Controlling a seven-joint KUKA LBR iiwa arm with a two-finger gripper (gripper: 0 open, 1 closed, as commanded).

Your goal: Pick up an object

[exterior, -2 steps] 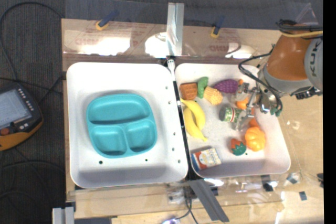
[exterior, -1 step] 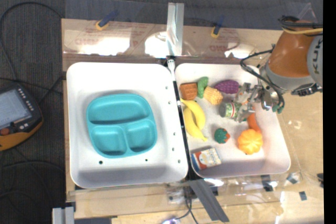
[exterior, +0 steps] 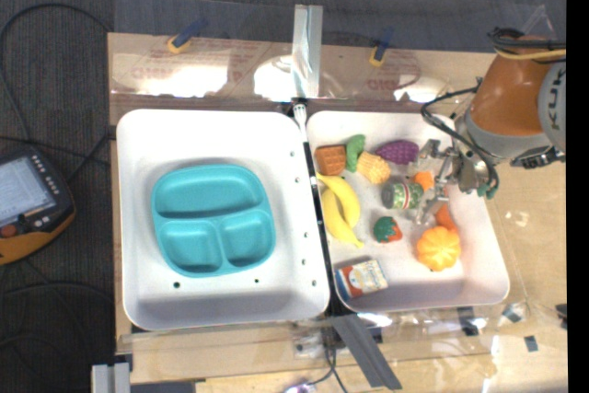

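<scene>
Plastic toy food fills the right bin (exterior: pixel 497 276), and the piece nearest the gripper (exterior: pixel 431 202) is a small can-shaped toy (exterior: pixel 401 194) with a green and red label, lying on its side in the middle of that bin. It looks light, hard and smooth, so it would likely roll or slip away under a glancing touch; taking it across its round body, fingers on either side, seems the safest hold. Whether the gripper's tips are spread or closed cannot be told, since they blur into the clutter just right of the can. Close around the can lie a corn cob (exterior: pixel 373 167) to its upper left, a purple grape bunch (exterior: pixel 398 151) above, a strawberry-like piece (exterior: pixel 387 229) below, and an orange pumpkin (exterior: pixel 437 248) to the lower right. Farther left in the same bin are a banana (exterior: pixel 340 207), an orange block (exterior: pixel 330 160) and a small printed carton (exterior: pixel 363 277) near the bottom edge. The left bin (exterior: pixel 138 290) holds a teal divided tray (exterior: pixel 213 218). The arm's orange band (exterior: pixel 511 97) sits at the frame's right.
</scene>
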